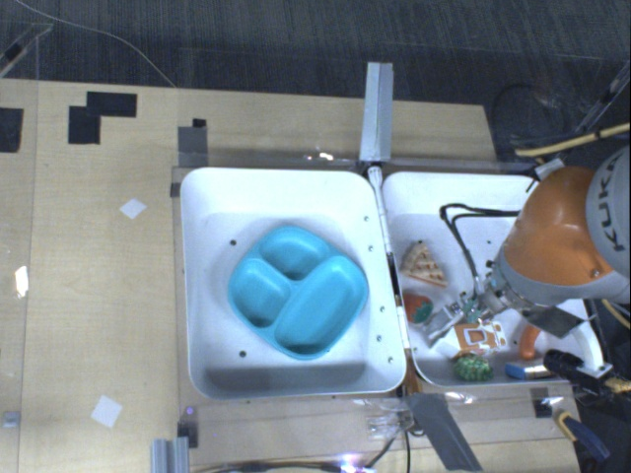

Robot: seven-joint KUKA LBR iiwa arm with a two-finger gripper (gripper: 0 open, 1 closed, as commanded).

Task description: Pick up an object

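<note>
The grey arm's two-finger gripper point(455, 313) hangs low in the right white bin point(434, 208), beside a small red-and-teal toy point(420, 309) at its nine o'clock; whether it is spread or closed I cannot tell. An orange-and-white patterned card point(481, 338) lies at its five o'clock, a green knobbly ball point(472, 368) lower. Nothing looks lifted, so the pickup seems still ahead.

A blue sectioned dish point(298, 290) lay in the left bin point(202, 264); the gripper point(455, 315) hung low among small items in the right bin point(473, 193)
</note>
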